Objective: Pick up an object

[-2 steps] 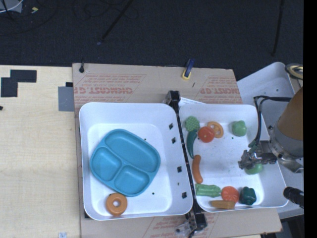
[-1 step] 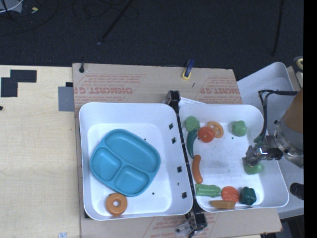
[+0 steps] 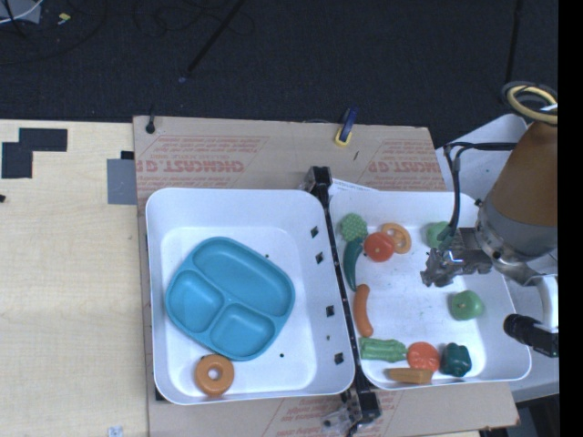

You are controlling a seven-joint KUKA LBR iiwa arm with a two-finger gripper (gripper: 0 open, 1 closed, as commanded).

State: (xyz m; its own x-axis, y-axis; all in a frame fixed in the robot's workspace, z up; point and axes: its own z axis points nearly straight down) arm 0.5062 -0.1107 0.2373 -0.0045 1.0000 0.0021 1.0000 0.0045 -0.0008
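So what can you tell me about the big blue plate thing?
The blue plate looks like smooth, shiny plastic in a bright sky blue. It has rounded corners and a raised rim, and ridges split it into three sections: one long one along the top and two smaller ones below. It lies flat and turned at a slant on the floor of the left bin. A small orange ring lies just below it, close to its edge but apart.

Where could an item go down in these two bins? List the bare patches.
Left bin: bare floor right of the blue tray, and right of the donut. Right bin: a patch between the orange sausage and green ball. Its left and bottom edges are crowded.
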